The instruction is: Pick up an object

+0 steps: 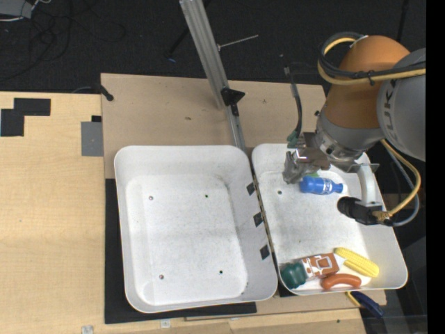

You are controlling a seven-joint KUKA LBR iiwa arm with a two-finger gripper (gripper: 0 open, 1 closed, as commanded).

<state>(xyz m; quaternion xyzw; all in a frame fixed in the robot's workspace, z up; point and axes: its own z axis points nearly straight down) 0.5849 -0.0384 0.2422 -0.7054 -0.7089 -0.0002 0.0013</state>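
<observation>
Blue bottle lain on its side in the right bin, upper part, gripper seen just beside its left end, grip state not discernible, yellow corn, orange piece, green item clustered at near edge, left bin alongside

Grey arm reaches from right, wrist bent down, gripper low.

A light wooden bench top is seen at the left, marked with black squares and a grey patch. A brown board is laid behind the bins, over a black mat. Dark carpeted floor is seen beyond, crossed by loose cables. A slanted aluminium rail is mounted at the board.
</observation>
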